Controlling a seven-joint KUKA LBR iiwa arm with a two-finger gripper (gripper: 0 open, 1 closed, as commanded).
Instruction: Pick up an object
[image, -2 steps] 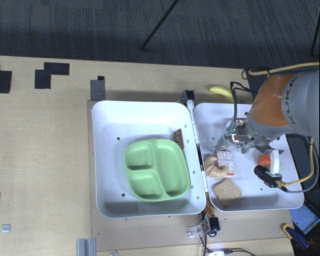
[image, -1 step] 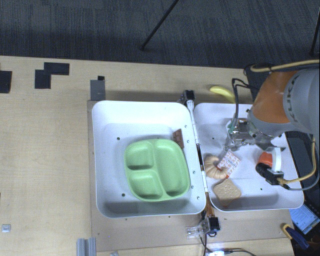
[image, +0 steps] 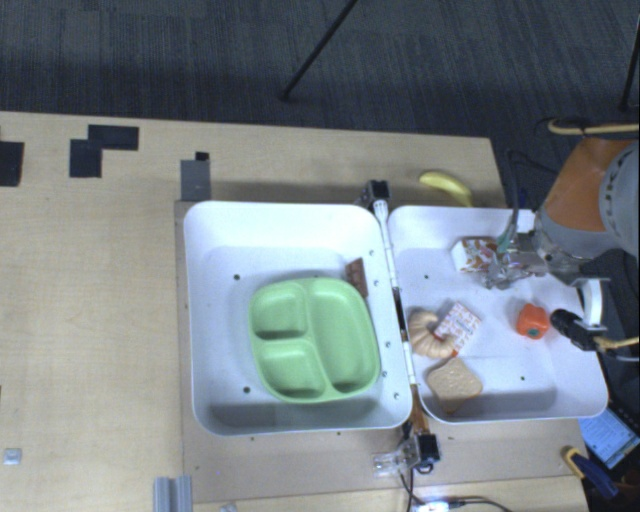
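A: Where is the tool (image: 505, 268) sitting?

B: It is hovering over the right bin (image: 590, 400), touching a printed white packet (image: 476, 254) near the far wall. I cannot tell its state.

A: And the rest?

B: An orange toy (image: 533, 321), a bread slice (image: 454, 381) and a pastry (image: 428, 336) are lying nearer the front.

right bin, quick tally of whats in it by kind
bread slice: 1
pastry: 1
orange fruit or vegetable: 1
small printed packet: 1
white printed wrapper, under the hand: 1
Total: 5
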